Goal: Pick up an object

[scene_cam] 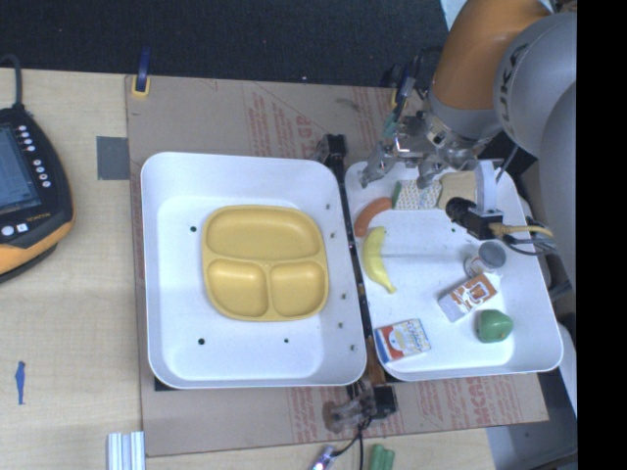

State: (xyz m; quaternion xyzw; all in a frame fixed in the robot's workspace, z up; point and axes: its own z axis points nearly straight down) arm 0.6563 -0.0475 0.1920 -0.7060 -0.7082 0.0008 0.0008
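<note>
Camera view | gripper (403, 172) hovers over right bin's (534, 355) far-left corner – fingers apart, gripping nothing | banana (377, 258) – yellow, curved, lying at bin's left edge beside an orange object (369, 214) | green ball (494, 325) near right rim | yellow divided tray (265, 261) in left bin (176, 351)

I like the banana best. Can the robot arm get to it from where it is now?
Probably yes. The banana lies uncovered in the right bin, just below the gripper, nothing on top.

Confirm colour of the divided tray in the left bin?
Yellow. The divided tray shows plainly in the camera view, lying in the white left bin.
</note>
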